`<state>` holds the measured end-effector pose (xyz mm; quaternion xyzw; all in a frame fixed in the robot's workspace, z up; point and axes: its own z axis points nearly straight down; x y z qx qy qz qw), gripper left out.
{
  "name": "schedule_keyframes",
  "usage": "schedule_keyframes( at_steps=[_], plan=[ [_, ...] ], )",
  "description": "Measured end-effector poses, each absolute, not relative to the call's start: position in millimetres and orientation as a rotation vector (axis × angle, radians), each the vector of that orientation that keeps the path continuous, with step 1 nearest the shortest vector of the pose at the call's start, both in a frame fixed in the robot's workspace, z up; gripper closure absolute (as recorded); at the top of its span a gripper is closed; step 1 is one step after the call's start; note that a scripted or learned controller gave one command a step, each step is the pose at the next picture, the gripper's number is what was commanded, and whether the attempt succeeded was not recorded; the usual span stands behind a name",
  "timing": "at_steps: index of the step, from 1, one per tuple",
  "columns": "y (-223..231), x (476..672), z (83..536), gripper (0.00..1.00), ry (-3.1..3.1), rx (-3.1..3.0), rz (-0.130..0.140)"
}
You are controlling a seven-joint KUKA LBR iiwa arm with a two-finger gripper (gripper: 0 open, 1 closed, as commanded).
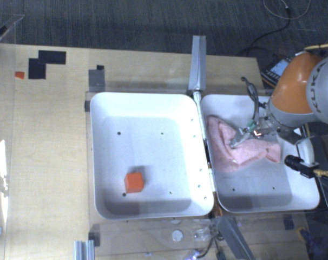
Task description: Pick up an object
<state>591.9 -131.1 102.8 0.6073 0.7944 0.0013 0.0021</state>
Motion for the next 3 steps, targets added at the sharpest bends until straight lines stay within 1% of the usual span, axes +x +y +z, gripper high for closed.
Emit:
schedule_keyframes(
  at_steps=[1,2,3],
  plan=[
    [-94.2,610.7,93.7,0.00,2.574,1.770,0.014],
    [-109.1,599.3,93.7,0.00,2.650,1.651,0.017],
    [-89.4,631.7,93.4,0.00,2.682,1.600,0.015]
  ],
)
